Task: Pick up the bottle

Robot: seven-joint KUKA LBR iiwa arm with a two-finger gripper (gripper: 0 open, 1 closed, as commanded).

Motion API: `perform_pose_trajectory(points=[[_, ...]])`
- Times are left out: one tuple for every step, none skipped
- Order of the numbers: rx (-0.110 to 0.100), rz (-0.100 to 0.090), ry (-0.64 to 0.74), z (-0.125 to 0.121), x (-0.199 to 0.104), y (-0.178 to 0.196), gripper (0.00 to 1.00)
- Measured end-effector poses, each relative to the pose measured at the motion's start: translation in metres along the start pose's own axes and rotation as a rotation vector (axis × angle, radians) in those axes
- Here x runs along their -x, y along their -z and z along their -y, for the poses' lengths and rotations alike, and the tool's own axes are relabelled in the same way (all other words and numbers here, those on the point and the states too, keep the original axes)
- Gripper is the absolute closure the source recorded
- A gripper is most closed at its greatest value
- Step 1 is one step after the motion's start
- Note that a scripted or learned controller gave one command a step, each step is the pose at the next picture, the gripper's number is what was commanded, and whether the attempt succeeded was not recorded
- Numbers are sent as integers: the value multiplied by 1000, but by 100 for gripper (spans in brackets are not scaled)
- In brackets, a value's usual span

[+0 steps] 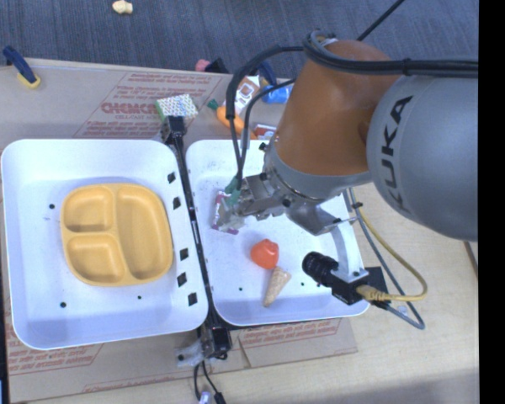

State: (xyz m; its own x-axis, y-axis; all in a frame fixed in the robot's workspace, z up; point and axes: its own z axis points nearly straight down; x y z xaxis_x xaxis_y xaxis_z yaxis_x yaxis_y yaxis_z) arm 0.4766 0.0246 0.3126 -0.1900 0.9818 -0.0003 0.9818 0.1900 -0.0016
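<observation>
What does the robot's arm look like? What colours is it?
The arm is big, round and grey, with black letters "KUKA" on its side and a fat orange band above the wrist. Black cables loop over the top. The gripper is a small metal piece, and a yellow cable curls beside a black camera-like part.

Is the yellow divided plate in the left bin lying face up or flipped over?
Face up. The yellow three-compartment plate lies flat in the left white bin, its hollow compartments open to the camera.

Bright even overhead light, soft shadows, slightly soft focus
</observation>
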Motion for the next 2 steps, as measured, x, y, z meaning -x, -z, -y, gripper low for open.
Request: perform_pose_trajectory(points=[[-6, -1, -411, -3, -20, -114, 100], [0, -1, -198, -5, -27, 0, 100]])
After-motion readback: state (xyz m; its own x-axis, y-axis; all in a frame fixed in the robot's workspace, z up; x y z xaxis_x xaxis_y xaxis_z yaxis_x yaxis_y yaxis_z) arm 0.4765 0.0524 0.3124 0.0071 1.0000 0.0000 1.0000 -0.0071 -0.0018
